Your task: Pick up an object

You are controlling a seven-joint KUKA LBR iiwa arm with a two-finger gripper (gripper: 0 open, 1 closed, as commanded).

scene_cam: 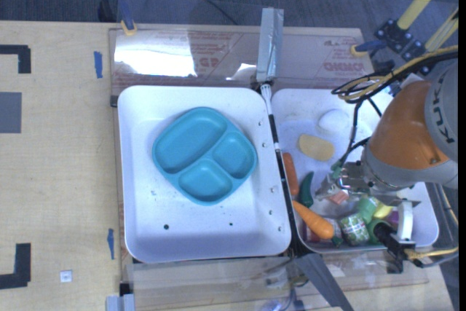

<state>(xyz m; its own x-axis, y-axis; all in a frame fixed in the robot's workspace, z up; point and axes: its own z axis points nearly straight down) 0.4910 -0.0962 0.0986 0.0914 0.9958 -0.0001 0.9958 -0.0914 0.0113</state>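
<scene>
My gripper (pixel 344 190) is low in the right bin (pixel 291 107), among a pile of toy food at the bin's front. The arm's orange band (pixel 405 133) rises above it and hides part of the pile. Around the gripper lie a dark green pepper (pixel 306 187), an orange carrot (pixel 314 222), a green can (pixel 354 229) and a yellow-green piece (pixel 366 207). A second long orange piece (pixel 290 172) lies along the bin's left wall. Further back rest a pale yellow piece (pixel 316 148) and a white rounded piece (pixel 333 120).
The left bin (pixel 138 229) holds a blue divided plate (pixel 204 154) near its middle. A grey divider post (pixel 268 46) stands between the bins at the back. Cables (pixel 364 87) loop over the right bin's back corner. Light wooden bench spreads to the left.
</scene>
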